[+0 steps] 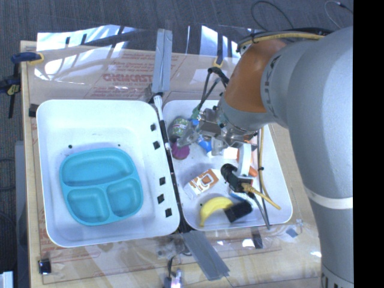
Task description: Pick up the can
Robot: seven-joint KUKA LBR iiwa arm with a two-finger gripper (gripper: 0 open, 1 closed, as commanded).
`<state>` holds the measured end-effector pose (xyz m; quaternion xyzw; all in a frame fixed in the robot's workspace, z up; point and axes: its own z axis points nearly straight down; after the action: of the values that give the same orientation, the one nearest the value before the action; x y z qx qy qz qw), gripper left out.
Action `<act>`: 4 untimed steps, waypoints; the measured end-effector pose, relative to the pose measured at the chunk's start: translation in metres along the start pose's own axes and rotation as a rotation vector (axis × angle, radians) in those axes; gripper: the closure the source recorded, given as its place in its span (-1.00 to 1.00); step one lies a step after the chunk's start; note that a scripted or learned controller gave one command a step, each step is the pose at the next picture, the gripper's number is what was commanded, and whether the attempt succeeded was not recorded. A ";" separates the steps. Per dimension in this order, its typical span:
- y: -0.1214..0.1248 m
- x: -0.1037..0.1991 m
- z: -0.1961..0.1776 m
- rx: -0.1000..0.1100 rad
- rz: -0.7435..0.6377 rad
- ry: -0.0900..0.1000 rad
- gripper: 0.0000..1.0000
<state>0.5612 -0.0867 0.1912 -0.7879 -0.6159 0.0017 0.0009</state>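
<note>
The can is in the right bin, near its back left corner and close to the divider. It has a greenish silver top and a purple body. My gripper hangs just to the right of the can's top, very close to it or touching it. The grey wrist with the orange band reaches in from the right above it. From this view I cannot make out whether anything is between the gripper's tips.
A blue divided plate lies in the left bin. In the right bin, a small orange and white box lies mid-bin, with a banana and a black object near the front wall.
</note>
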 end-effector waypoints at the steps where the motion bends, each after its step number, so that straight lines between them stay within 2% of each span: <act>1: -0.005 -0.030 0.101 0.002 0.038 -0.002 -1.00; 2: -0.032 -0.084 0.101 0.003 0.468 0.002 -1.00; 3: -0.036 -0.125 0.099 -0.005 0.811 0.005 -1.00; 4: -0.025 -0.120 0.083 -0.034 0.797 0.019 1.00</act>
<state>0.5079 -0.1976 0.1089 -0.9649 -0.2620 -0.0155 -0.0072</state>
